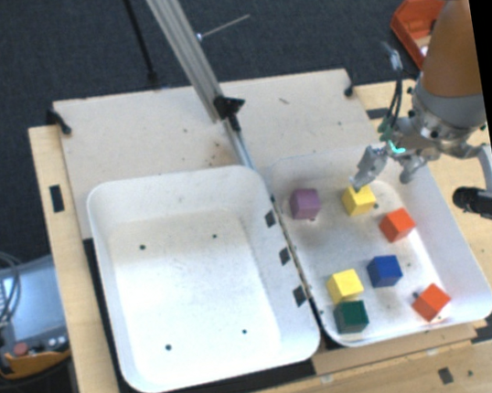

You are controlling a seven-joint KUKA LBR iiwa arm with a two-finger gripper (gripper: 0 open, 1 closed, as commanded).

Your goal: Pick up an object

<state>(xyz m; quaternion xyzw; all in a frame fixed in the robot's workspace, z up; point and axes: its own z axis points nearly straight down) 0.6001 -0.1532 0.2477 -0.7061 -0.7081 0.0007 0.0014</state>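
Gripper (387, 166) hangs spread and unladen at right of center, just above the upper yellow cube (359, 200), seemingly light, rigid and best pinched across 2 flat opposite faces.

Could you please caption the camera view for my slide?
Gripper poised over a yellow cube in the right bin of coloured cubes.

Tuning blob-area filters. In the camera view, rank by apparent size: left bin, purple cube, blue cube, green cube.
1. left bin, by far the largest.
2-4. purple cube, blue cube, green cube: they look alike in size, and the slanted view makes finer ranking unsure.
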